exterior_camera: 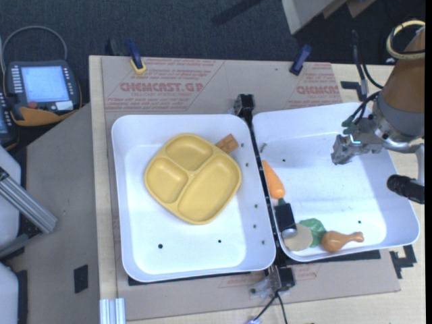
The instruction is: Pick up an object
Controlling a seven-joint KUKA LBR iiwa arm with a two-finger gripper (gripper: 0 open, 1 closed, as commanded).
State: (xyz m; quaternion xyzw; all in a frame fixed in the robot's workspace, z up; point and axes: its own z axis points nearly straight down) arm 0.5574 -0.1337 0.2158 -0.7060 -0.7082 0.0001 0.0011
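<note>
One gripper (pixel 342 148) hangs over the back part of the right bin (pixel 378 201), on the end of the grey arm (pixel 405 106) that comes in from the right. It has nothing in it that I can see, and from this far up I cannot tell how it is set. Right under it is just bare white floor, so the toys are well apart from it. The orange carrot (pixel 273 179) lies along the left wall of that bin, and a small black block (pixel 284 217) sits just below the carrot. Down in the front left corner a green piece (pixel 314 227), a pale round piece (pixel 300 238) and a brown drumstick (pixel 339 239) are bunched together, touching each other. Over in the left bin (pixel 135 235) sits a big yellow plate (pixel 193 178) with three sections, and a little brown block (pixel 227 143) peeks out at its back edge. I think the job now is to pick one toy and get above it. The carrot looks like a good choice — it lies mostly alone. The arm should go straight over it, line up across its thin side, and go down slowly, because the wall is very near and could bump the gripper. The corner pile looks harder — the toys crowd each other.
</note>
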